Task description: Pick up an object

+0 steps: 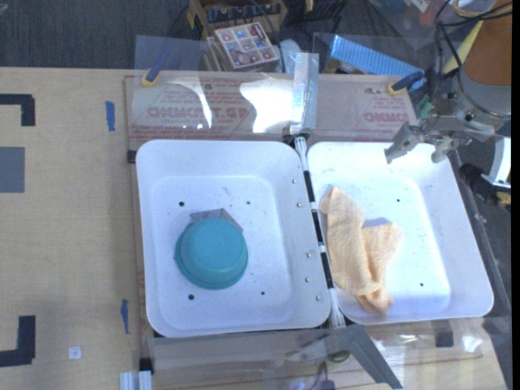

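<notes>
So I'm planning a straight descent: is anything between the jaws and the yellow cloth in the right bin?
Nothing visible. The gripper hangs over the right bin's far right corner, and only bare bin floor separates it from the yellow cloth.

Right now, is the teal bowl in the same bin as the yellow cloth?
No, the teal bowl sits in the left bin, while the yellow cloth lies in the right bin.

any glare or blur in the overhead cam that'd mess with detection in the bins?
Camera view: strong glare on the clear panel behind the bins and a bright patch at the far end of the right bin; the gripper looks soft, slightly blurred; the teal bowl and the orange cloth are evenly lit and sharp, with faint shadows.
</notes>
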